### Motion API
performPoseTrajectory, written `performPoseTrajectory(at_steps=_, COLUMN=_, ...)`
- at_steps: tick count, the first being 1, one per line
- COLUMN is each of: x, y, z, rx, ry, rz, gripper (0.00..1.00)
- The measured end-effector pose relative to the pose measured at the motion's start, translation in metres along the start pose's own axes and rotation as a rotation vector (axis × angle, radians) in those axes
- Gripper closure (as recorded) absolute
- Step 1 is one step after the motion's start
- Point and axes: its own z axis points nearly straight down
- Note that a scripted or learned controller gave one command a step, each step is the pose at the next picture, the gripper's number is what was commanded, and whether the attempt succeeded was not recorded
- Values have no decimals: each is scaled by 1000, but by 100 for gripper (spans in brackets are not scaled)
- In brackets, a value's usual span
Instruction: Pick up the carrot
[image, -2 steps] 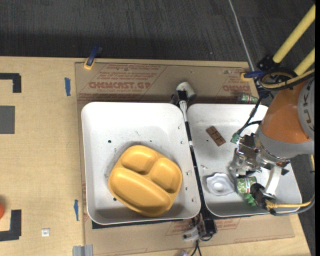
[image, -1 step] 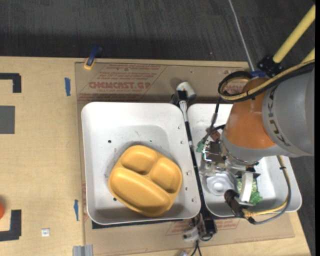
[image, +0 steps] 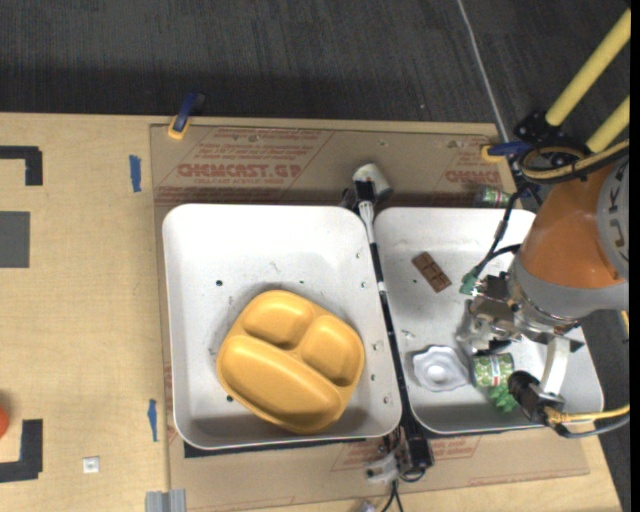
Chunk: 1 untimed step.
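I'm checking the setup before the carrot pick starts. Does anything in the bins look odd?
No carrot is visible. The left bin holds a big yellow bread-like lump; the right bin holds a brown piece, a clear cup and a green item.

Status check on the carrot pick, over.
Gripper low in the right bin, finger state unclear. No carrot identifiable. Green-labelled can and white cup beside it, brown block behind. Yellow bread toy in left bin.

gripper (image: 487, 338) fingers hidden beneath wrist
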Motion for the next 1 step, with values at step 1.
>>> performPoseTrajectory(at_steps=1, x=83, y=-29, z=0, rx=3, ry=2, rz=-112, gripper=100)
